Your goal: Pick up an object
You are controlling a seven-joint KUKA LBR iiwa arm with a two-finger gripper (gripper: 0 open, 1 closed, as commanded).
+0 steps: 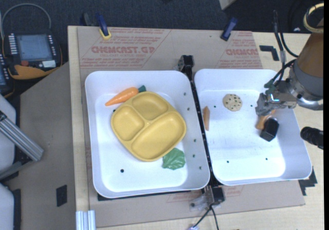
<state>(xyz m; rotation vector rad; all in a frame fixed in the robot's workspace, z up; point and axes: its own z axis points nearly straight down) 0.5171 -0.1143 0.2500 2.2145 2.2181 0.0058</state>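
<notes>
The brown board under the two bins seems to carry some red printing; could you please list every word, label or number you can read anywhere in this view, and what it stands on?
"CHEMCAST GP", red, on the brown board behind the left bin.
The same red print, cut off, on the board behind the right bin: only partly readable.
Smaller red lines around both prints: too blurred to read.
Handheld pendant screen at far left: too small to read.

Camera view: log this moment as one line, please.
gripper over right bin | cookie loose | divided yellow plate, carrot in left bin
</notes>
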